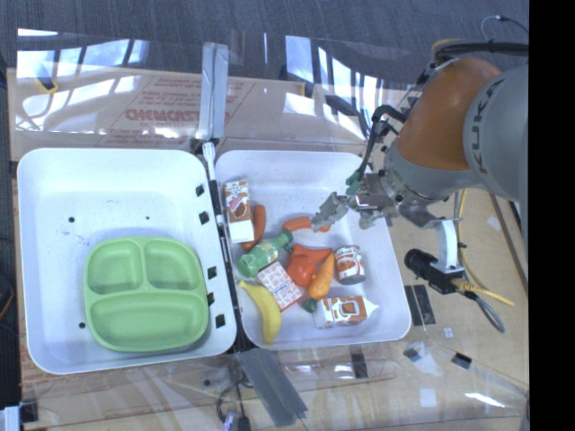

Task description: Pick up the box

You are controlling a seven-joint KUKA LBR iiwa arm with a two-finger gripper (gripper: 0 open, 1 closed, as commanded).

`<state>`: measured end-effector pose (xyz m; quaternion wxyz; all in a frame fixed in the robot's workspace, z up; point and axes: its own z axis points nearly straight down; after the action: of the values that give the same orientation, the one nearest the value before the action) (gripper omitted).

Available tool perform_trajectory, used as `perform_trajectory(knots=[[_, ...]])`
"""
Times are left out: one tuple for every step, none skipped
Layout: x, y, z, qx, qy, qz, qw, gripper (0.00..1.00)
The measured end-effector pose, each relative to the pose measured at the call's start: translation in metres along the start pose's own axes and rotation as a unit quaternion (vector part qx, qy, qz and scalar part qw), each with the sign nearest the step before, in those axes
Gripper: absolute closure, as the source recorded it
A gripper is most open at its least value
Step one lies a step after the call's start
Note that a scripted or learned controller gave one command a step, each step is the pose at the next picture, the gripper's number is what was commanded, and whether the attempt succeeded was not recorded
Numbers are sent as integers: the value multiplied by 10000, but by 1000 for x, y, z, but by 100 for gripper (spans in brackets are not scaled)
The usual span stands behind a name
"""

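Note:
In the right bin [382, 277], a white and red carton box [238, 209] lies along the left wall. A small red-and-white checked box [281, 286] rests near the banana [261, 310], and a white carton with an orange label [344, 311] lies at the front. My gripper [327, 214] hangs over the middle of this bin, pointing left. It sits just above an orange piece [299, 226] and well right of the carton box. Nothing can be seen held in it.
Around the boxes lie a carrot [259, 224], a green bottle [260, 258], a red pepper [305, 259], a second carrot [322, 277] and a can [349, 264]. The left bin [54, 196] holds a green divided plate [144, 293].

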<state>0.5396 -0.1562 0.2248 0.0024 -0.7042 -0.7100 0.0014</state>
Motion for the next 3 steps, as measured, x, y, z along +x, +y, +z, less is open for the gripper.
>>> perform_trajectory(knots=[[46,10,117,-113,-23,-1424,9897,0],[12,114,120,-32,-15,-1399,9902,0],[45,120,125,-53,-69,-521,9986,0]])
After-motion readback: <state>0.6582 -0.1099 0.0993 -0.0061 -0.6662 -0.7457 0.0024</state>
